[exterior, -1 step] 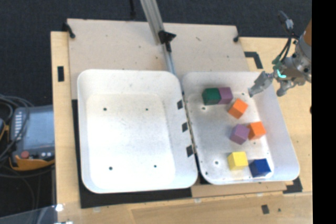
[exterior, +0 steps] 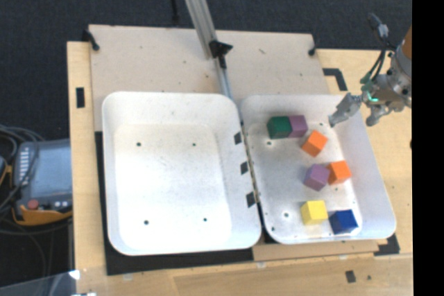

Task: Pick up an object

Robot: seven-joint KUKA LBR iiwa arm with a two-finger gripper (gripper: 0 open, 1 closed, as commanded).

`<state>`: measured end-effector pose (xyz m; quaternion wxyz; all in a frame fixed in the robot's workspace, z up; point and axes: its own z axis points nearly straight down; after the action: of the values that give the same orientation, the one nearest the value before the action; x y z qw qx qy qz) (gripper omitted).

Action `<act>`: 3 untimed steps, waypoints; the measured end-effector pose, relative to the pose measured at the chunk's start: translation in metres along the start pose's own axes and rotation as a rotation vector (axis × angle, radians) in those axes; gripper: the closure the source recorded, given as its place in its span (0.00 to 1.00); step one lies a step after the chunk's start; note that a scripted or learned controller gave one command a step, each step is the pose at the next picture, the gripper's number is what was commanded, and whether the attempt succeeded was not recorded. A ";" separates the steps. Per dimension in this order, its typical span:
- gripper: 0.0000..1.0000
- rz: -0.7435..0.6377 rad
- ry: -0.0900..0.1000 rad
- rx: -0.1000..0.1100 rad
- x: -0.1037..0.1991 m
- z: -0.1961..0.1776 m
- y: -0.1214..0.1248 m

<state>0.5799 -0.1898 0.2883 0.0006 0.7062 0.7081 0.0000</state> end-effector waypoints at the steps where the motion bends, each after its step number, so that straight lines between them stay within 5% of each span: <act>1: 0.00 0.004 0.000 0.005 -0.009 0.058 0.002; 3: 0.00 0.005 0.000 0.002 -0.006 0.159 0.000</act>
<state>0.5797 -0.1956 0.1294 -0.0003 0.7080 0.7062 -0.0007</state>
